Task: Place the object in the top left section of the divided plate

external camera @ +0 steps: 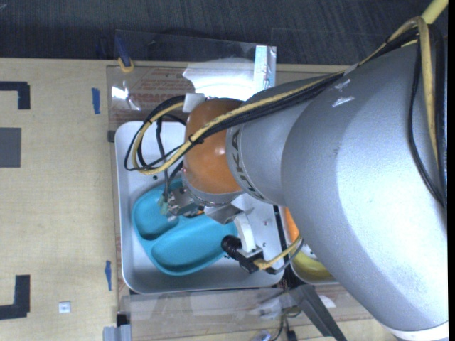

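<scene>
The grey arm (341, 190) reaches in from the right and covers most of the right side of the bench; its orange band (210, 148) sits over the middle of the left white bin (128, 190), so the wrist is poised low above the blue divided plate (178, 244) that lies in the near part of that bin; this fits an approach to the plate, since the task calls for a drop into one of its sections. The gripper (173, 199) hangs below the band at the far edge of the plate, over the divide between the smaller left lobe and the larger near lobe; its state cannot be told, for the wrist and cables hide it, and whether it carries anything is likewise hidden. The object itself cannot be picked out with confidence; an orange and yellow shape (302, 258) shows to the right under the arm, in the other bin, though what it is stays unclear. Black and yellow cables (146, 144) loop over the far left of the bin, slack so the wrist can turn freely. The plate lies flat against the bin floor, near the left wall, which in my judgement keeps it from sliding when something is set down in it.
</scene>
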`<action>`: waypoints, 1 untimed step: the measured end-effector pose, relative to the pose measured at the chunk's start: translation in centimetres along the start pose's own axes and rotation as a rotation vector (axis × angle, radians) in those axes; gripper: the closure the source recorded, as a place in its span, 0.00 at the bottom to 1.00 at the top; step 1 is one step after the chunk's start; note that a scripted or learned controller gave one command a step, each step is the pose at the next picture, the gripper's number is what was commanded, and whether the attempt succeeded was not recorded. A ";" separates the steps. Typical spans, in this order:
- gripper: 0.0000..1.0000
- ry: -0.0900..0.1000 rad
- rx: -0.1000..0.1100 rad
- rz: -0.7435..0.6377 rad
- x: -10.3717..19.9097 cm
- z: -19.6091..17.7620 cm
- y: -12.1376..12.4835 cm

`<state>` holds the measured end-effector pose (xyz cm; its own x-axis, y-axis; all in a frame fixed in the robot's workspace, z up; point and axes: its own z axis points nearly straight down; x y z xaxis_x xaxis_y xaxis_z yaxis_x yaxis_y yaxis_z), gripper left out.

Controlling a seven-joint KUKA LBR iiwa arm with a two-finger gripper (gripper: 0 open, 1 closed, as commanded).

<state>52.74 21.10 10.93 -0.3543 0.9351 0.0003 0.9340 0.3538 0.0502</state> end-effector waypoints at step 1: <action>1.00 0.005 0.053 -0.207 0.5 -5.2 -1.4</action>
